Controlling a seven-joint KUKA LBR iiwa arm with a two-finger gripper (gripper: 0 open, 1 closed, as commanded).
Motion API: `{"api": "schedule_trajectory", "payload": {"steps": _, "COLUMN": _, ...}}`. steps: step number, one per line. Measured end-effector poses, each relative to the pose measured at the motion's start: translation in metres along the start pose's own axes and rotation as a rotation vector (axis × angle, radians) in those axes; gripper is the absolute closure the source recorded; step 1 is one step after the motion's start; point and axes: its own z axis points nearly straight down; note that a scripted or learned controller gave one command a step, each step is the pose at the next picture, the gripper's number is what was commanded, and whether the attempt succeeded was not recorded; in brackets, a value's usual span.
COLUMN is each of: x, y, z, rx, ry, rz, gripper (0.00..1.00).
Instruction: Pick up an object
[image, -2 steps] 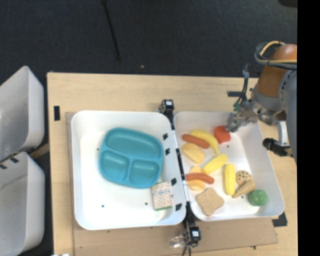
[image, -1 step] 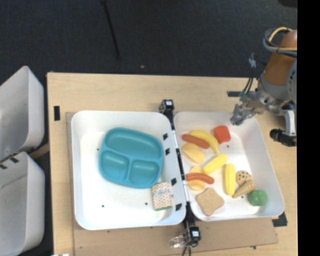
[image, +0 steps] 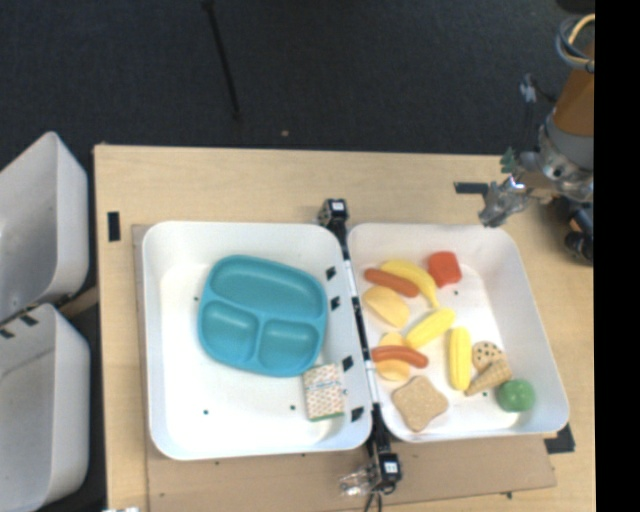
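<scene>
My gripper (image: 484, 199) hangs over the bench just beyond the back right corner of the right bin (image: 537, 322). It is open with nothing between its fingers. In that bin lie several toy foods: a red block (image: 444, 267), a banana (image: 415, 277), two hot dogs (image: 391, 281) (image: 400, 355), a corn cob (image: 458, 357), a slice of bread (image: 419, 402), a cookie (image: 486, 352) and a green ball (image: 515, 394). The nearest of them, the red block, is well below and left of the gripper.
The left bin (image: 180, 405) holds a blue divided plate (image: 263, 315) and a small patterned packet (image: 323, 390) near the dividing wall. White boxes (image: 35, 230) stand off the bench's left side. Bare bench lies behind both bins.
</scene>
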Motion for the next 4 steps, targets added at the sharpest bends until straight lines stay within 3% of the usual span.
{"api": "schedule_trajectory", "payload": {"steps": 1, "x": -0.001, "y": 0.001, "z": -0.01, "rx": 0.005, "ry": 0.001, "rz": -0.003, "gripper": 1.0}}
{"api": "schedule_trajectory", "payload": {"steps": 3, "x": 0.098, "y": -0.045, "z": 0.004, "rx": 0.009, "ry": 0.003, "rz": 0.001, "gripper": 1.0}}
{"api": "schedule_trajectory", "payload": {"steps": 4, "x": 0.141, "y": -0.064, "z": -0.012, "rx": 0.007, "ry": 0.004, "rz": 0.0, "gripper": 1.0}}
